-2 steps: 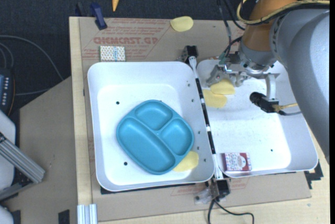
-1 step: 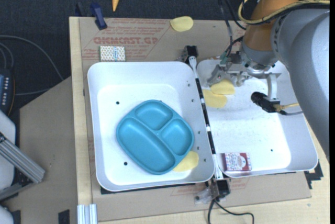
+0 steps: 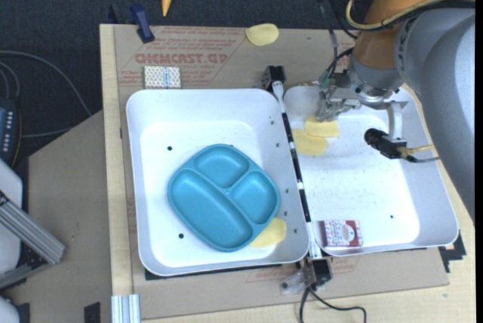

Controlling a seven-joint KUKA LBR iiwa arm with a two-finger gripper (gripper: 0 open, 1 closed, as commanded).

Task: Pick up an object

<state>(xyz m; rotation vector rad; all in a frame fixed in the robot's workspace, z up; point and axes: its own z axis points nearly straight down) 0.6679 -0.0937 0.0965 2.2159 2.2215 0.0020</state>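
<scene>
Seen from the fixed overhead camera: two shallow white plastic bins side by side on a brown cardboard-covered desk [image 3: 189, 57], arranged so that loose things stay corralled within the arm's reach. In the left bin [image 3: 151, 118], a blue divided plastic plate [image 3: 223, 195] lying flat, with a pale yellow soft piece [image 3: 270, 234] tucked touching its lower right edge. In the right bin [image 3: 392, 193], two pale yellow flat chip-like pieces [image 3: 315, 136] overlapping near the upper left corner, just beside the divider, and a small red-and-white packet [image 3: 339, 233] down at the near rim. Lowered into that same corner, the tool [image 3: 329, 110], right above the upper yellow piece and seemingly touching or almost touching it. Impossible to tell from this slant how the tool is set, or whether anything sits in it. Likely the nearest candidate for the pick: the yellow pieces directly beneath.
</scene>
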